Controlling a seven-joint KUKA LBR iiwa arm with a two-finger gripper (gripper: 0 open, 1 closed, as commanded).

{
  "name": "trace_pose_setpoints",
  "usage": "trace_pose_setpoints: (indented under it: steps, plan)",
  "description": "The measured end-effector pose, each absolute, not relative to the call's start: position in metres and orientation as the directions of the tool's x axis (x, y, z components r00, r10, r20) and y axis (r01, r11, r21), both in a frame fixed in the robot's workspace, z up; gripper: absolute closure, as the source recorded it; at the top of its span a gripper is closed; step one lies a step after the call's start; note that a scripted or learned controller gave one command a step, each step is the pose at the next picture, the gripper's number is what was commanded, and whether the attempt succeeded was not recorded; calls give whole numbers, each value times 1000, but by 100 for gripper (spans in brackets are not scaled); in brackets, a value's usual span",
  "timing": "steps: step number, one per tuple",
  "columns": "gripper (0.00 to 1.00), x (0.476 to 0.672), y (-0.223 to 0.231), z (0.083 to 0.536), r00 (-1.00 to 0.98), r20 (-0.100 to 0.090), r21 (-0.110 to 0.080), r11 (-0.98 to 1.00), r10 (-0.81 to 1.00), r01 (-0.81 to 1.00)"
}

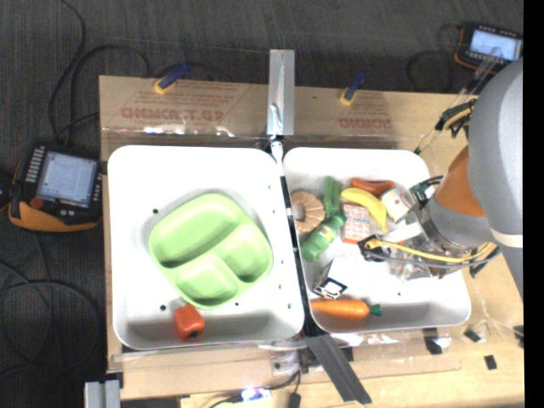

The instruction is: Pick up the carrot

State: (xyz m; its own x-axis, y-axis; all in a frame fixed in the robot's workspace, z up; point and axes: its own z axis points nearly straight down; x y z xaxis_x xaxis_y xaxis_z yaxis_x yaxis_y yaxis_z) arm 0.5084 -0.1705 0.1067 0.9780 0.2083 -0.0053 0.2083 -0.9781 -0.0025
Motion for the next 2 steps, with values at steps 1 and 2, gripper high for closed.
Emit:
trace_pose_setpoints:
  steps: [1,2]
  plan:
    - [100,555,-209,90,976,7,-22,-976,216,216]
    - [100,555,-208,98,975,2,-22,-975,220,220]
